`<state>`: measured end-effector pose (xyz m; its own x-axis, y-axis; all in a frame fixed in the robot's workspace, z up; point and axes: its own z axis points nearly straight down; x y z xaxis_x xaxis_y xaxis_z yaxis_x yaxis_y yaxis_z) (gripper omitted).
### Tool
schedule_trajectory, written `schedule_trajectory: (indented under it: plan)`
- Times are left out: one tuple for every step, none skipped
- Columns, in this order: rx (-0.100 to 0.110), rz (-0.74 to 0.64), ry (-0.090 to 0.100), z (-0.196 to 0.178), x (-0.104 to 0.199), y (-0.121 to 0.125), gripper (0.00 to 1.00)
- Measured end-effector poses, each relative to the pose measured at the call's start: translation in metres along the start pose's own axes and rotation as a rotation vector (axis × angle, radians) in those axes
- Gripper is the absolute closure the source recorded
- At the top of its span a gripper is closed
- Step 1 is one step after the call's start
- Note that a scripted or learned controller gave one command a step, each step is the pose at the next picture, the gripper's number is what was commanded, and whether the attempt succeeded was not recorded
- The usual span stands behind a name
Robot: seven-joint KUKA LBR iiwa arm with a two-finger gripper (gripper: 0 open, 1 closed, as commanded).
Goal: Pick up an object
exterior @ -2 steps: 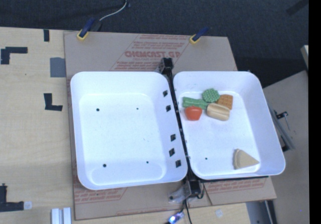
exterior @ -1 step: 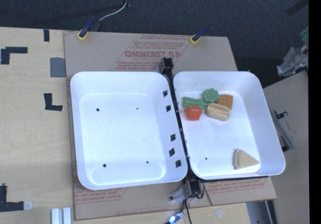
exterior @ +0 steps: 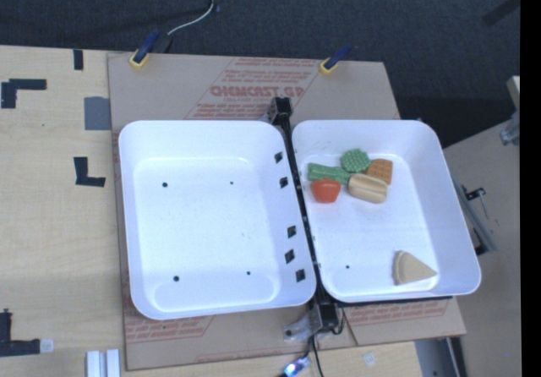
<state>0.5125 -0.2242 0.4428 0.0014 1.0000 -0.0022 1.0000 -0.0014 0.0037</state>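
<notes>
The right bin (exterior: 439, 189) holds a small cluster of toy food near its far left part: a green broccoli piece (exterior: 342, 166), a red tomato (exterior: 325, 190), a tan bread roll (exterior: 367, 188) and an orange piece (exterior: 380, 170), all touching or nearly touching. A tan wedge (exterior: 411, 268) lies alone by the bin's near right corner.
The left bin (exterior: 203, 215) stands beside the right one, joined along a black clipped seam (exterior: 292, 198). Both rest on a brown cardboard sheet (exterior: 245, 88) held by blue-and-yellow clamps (exterior: 144, 49). A cable (exterior: 203, 3) trails over the dark floor behind.
</notes>
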Motion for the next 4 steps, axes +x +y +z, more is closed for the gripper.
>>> schedule_trajectory:
  plan:
    - [0.007, 0.000, 0.002, 0.034, 0.000, -0.030, 1.00]
    - [0.003, -0.003, 0.000, 0.023, 0.001, -0.028, 1.00]
    - [0.003, -0.005, -0.001, 0.013, 0.001, -0.027, 1.00]
    - [0.003, -0.006, -0.001, 0.003, 0.002, -0.027, 1.00]
